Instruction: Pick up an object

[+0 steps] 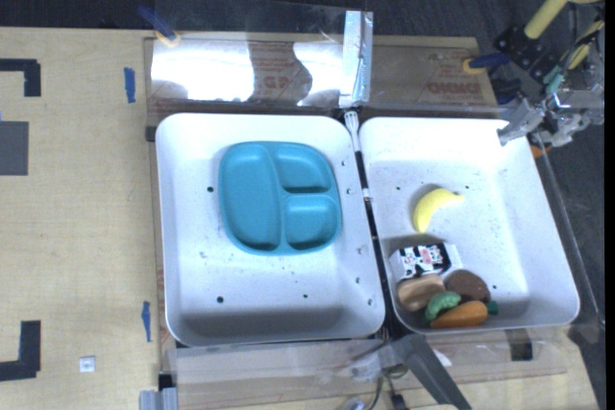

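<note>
You're seeing the gripper [531,132] hovering at the right bin's [538,197] corner, grip state unclear; the banana [434,205] is lying unpicked.

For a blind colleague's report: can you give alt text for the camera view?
Two white bins side by side: the left bin holds a blue tray, the right bin a banana and small toy foods. The gripper sits at its far right corner.

blue tray [279,195], yellow banana [434,205], black-and-white spotted carton [424,257], white bins [183,206].
</note>
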### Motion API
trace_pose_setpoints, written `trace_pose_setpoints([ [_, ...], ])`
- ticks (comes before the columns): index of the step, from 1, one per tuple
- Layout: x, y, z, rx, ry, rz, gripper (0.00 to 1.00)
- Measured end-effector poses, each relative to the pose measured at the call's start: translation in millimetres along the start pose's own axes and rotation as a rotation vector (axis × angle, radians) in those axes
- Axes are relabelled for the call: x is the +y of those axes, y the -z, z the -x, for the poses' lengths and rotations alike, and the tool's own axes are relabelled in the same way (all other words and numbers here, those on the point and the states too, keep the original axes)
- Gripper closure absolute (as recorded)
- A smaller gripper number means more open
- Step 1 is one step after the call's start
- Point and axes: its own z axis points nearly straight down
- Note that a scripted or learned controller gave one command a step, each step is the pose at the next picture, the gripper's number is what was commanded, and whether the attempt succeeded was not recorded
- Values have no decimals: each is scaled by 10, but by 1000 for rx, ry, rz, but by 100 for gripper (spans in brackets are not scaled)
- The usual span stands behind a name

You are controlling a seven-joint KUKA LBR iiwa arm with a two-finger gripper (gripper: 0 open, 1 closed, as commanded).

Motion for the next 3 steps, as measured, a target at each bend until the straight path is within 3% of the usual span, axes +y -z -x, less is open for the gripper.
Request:
trace_pose_setpoints([
  [1, -153, -1602, -413, 3, 168, -9, 0],
  [2, 667, -1591, -885, 1, 205, 3, 0],
  [3, 658, -1877, -789, 1, 372, -4, 0],
])
